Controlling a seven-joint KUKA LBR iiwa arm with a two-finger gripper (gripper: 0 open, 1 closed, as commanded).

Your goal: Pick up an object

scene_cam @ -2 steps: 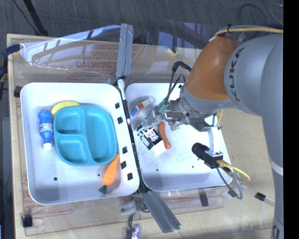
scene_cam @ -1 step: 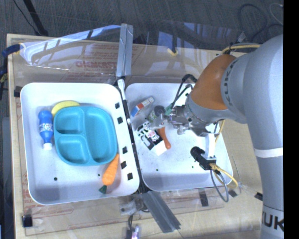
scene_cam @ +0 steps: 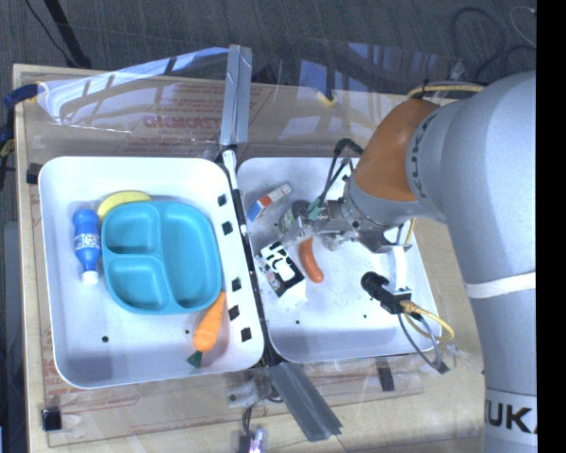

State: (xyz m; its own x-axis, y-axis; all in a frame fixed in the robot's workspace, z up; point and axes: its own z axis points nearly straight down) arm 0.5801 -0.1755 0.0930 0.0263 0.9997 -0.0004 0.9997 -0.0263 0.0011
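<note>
- I am looking at the gripper [scene_cam: 313,217] first. It is hanging low in the right bin [scene_cam: 340,343], at the end of the grey arm [scene_cam: 472,168] that is reaching in from the right.
- I cannot tell if the claw is wide or narrow. It is dark and small from up here, and I am not seeing anything held in it.
- The nearest thing to grab is the little orange sausage [scene_cam: 311,260]. It is lying just below the claw, a bit toward the front of the bin.
- Its long side is running from back to front, leaning only a little. I am thinking the claw should pinch it across its thin middle.
- Just to the left of the sausage is a black and white packet [scene_cam: 281,269], very close. That could be getting in the way.
- A small tube with a red and blue end [scene_cam: 267,201] is lying to the left of the claw, near the wall between the bins.
- The floor of the bin is white, flat and smooth, so the sausage may be rolling if I bump it.
- The left bin [scene_cam: 66,338] is farther off. It is holding a blue plate [scene_cam: 160,253], a blue bottle [scene_cam: 86,243], a toy carrot [scene_cam: 208,327] and something yellow [scene_cam: 123,199].
</note>
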